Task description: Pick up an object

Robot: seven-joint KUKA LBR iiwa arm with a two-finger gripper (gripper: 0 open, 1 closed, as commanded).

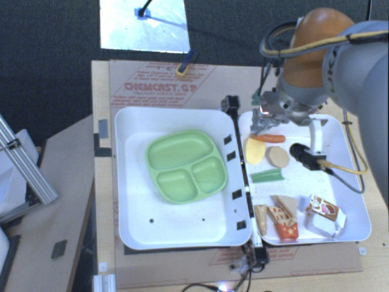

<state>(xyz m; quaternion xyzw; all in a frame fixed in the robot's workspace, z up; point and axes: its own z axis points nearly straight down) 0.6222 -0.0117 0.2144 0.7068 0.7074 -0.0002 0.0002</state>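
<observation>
Gripper [261, 126] down at the far left corner of the right bin [347, 184], arm reaching in from the right w/ the orange band above me; jaws: can't tell, wide or narrow, the wrist body hides them from this angle; nothing visible between them, so no hold to report.

Closest thing to me: orange stick [268, 139], lying flat and crosswise, just beside my tip on the near side; can't tell if I touch it. Next to it a yellow oval piece [255, 152], hard by the bin's left wall; tan round disc [279, 157] touching or almost touching the yellow one on its right. Below them a green bar [266, 176], flat, roughly parallel to the orange stick.

Near end of the same bin: narrow tan cone [261, 218] along the left wall; pizza-like wedge [281, 208] beside it; red box [288, 230] partly under or against the wedge, can't tell which; white carton w/ red label [323, 215] off toward the right corner, apart from the rest.

Left bin [176, 227]: one green divided tray [185, 165], three compartments, set at a slant in the middle; well apart from me, the black divider btwn bins in between.

Both bins sit on a cardboard sheet [161, 87] w/ red print.
</observation>
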